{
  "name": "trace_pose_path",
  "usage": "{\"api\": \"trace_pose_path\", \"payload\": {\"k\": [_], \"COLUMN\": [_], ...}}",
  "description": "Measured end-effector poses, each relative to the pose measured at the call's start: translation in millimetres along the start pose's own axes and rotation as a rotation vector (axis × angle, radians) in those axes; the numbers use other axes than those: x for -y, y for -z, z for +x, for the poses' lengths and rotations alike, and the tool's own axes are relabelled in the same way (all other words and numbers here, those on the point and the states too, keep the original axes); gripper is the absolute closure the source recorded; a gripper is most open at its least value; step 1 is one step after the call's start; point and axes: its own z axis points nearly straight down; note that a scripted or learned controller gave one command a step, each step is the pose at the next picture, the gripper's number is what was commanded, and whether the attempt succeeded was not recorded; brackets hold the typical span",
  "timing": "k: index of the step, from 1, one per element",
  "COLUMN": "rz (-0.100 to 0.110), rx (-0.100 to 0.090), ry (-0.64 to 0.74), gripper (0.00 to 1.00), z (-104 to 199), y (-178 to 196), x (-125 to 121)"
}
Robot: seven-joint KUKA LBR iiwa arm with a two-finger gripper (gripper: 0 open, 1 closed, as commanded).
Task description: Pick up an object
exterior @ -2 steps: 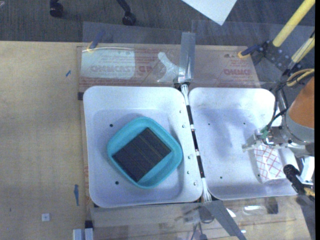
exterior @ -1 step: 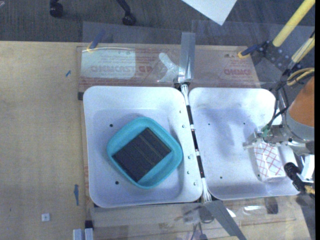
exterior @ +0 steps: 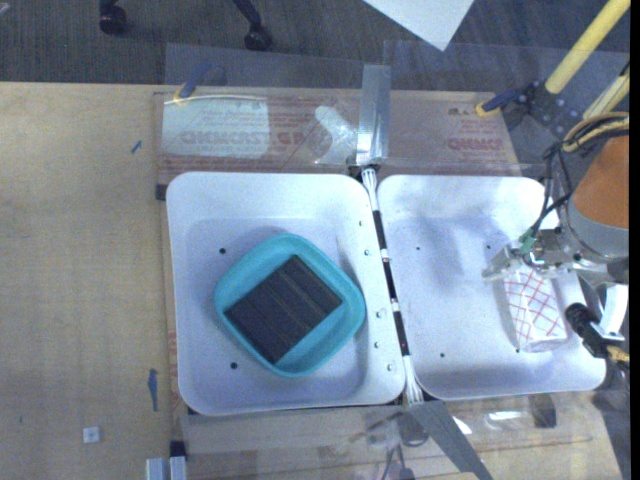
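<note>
Hovering at the frame's right edge, the gripper is positioned directly over a red-checked cloth in the right bin; its grasp cannot be judged.

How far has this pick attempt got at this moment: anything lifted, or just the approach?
Done: the arm has reached in over the right bin, with the gripper low above a red-checked white item near the bin's right side. In hand: nothing visibly; the item seems to lie on the bin floor. Left: grasp and lift. The teal container sits untouched in the left bin.
</note>
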Motion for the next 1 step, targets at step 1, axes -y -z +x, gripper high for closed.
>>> {"api": "trace_pose_path", "payload": {"k": [1], "rz": [-0.023], "rx": [0.007], "ry": [0.099], "gripper": [0.0], "z": [-6.5], "y": [-3.9], "x": [5.9]}}
